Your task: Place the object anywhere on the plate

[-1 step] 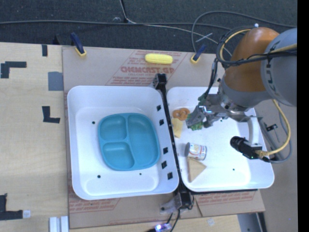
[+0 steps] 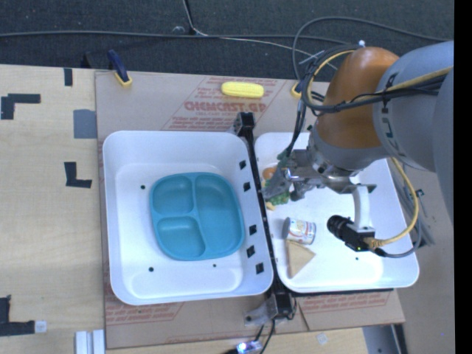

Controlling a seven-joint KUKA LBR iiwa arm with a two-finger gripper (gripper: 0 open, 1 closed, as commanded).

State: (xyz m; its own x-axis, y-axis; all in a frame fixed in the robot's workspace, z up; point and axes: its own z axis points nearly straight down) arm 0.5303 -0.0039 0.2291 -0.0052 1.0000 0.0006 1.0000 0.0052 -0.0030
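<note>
A blue plate [image 2: 197, 216] with three compartments lies in the left white bin [image 2: 125, 168]. My gripper [image 2: 284, 185] is low over the left part of the right bin [image 2: 391, 271], near the divider. Greenish and orange objects [image 2: 274, 186] lie right at its tip; the arm hides how they sit against it. A small white can [image 2: 301, 231] lies on its side just below the gripper. A tan wedge [image 2: 298, 258] rests beneath the can, near the bin's front.
A black divider strip [image 2: 254, 190] runs between the two bins. A yellow object [image 2: 242, 89] lies on the cardboard behind the bins. Cables loop above the arm at the back. The arm's grey and orange body [image 2: 361, 109] covers much of the right bin.
</note>
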